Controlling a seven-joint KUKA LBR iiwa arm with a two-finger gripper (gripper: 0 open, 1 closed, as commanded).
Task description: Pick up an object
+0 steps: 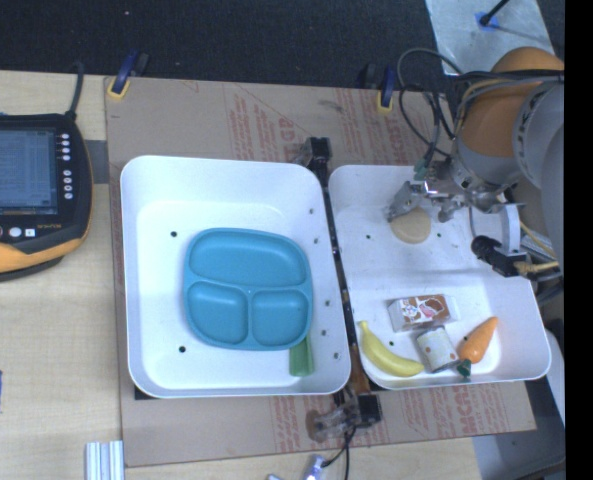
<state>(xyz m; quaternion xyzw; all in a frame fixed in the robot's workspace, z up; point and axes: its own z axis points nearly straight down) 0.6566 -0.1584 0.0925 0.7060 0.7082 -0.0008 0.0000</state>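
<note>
Beside the left white bin (pixel 146 268) with its blue divided plastic plate (pixel 246 288), the right white bin (pixel 361 258) holds a yellow banana (pixel 388 356), an orange carrot (pixel 478 338) and a small brown packet (pixel 418 311); the gripper (pixel 416 203), jaws apart, hangs over a round tan disc (pixel 411 229).

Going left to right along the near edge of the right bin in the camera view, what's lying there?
Banana → small grey block → carrot. The snack packet lies just behind the banana and the block, so I leave it out of the order.

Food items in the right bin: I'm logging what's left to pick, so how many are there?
5: a banana, a carrot, a snack packet and a grey block near the front, and a tan round piece beneath the end effector. More may be hidden.
</note>
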